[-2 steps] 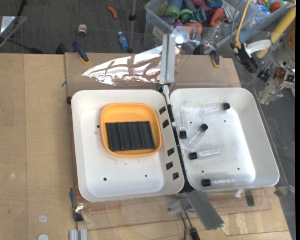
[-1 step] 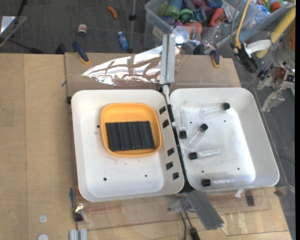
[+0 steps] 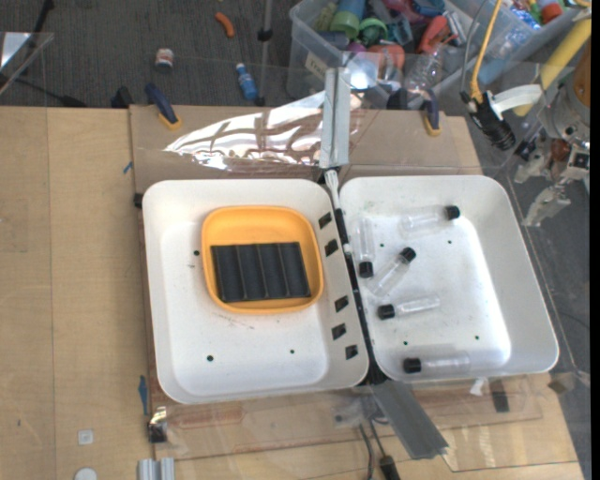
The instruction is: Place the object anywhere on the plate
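Note:
An orange plate (image 3: 263, 218) lies in the left white bin (image 3: 178, 356). A black ribbed rectangular object (image 3: 260, 272) rests flat on the plate and covers most of its middle. Several clear tubes with black caps lie scattered in the right white bin (image 3: 525, 328); one tube (image 3: 427, 219) is near the back and another tube (image 3: 439, 361) near the front edge. My gripper (image 3: 549, 183) hangs at the far right, above and beyond the right bin's back right corner, away from the plate and the tubes.
Small black clips (image 3: 339, 274) line the wall between the two bins. A metal bar (image 3: 335, 117) stands upright behind the bins. A clear tub of colourful items (image 3: 394, 28) sits at the back. Bare wooden bench lies to the left.

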Available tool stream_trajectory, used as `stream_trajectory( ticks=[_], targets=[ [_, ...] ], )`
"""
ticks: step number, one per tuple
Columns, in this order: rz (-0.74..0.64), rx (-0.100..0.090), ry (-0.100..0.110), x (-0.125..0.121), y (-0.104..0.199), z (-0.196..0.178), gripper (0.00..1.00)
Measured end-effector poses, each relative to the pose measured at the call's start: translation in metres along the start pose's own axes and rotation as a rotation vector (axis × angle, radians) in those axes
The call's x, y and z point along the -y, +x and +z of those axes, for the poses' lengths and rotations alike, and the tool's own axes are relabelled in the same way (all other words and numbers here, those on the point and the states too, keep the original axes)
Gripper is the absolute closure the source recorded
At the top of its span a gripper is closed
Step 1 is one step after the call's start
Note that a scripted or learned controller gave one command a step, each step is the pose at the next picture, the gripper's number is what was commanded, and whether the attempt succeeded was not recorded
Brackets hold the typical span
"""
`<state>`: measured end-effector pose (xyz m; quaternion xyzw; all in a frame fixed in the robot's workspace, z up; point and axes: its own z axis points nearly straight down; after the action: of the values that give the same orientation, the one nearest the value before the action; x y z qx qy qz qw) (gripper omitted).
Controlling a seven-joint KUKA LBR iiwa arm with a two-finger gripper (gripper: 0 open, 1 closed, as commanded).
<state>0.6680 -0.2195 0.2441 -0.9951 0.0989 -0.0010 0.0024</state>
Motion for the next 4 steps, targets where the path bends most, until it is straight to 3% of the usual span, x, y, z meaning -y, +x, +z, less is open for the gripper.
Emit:
stream_trajectory(
  ticks=[4],
  targets=[
    [0.003,0.002,-0.001,-0.0012,-0.0004,0.0090,0.00]
  ],
)
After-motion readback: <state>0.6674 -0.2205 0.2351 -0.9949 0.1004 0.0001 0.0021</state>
